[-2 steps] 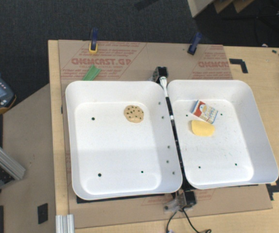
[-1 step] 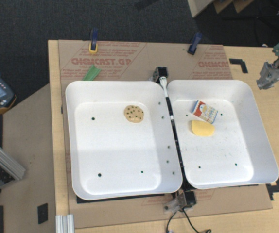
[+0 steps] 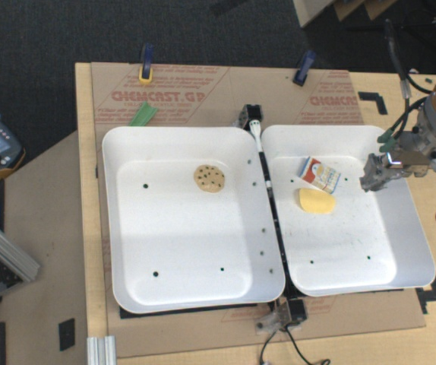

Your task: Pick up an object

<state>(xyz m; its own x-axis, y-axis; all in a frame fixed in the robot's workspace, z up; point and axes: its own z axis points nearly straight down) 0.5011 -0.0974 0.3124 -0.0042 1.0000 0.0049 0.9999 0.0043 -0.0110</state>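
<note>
1. Camera view, nearest edge first: a cable connector point(image 3: 290, 314) is sitting at the front of the counter point(image 3: 89, 204), right at the seam between the two bins.
2. Left bin point(image 3: 127, 226) is holding one cookie point(image 3: 210, 178), round, so no long axis worth planning around.
3. Right bin point(image 3: 400, 242) is holding a yellow piece point(image 3: 317, 201) and a small white box point(image 3: 320, 175) with red and blue print, touching or nearly so, box on the far side.
4. Yellow piece is lying flat, long axis running roughly left-right across the view.
5. Box is lying tilted, long axis running from upper left to lower right.
6. Jaws point(image 3: 373, 175) are hovering over the right bin's far right part, near the box but apart from it. Nothing is showing between them; opening width is too blurred to call.
7. Judgement: approach step is in progress, grasp not made yet.
8. Doing it well: I'd be centring over one item, closing across its short axis, and keeping clear of the neighbour so it isn't getting nudged.
9. Far edge: two clamps, yellow-blue point(image 3: 146, 65) and blue point(image 3: 304, 67), are pinning the cardboard.
</note>
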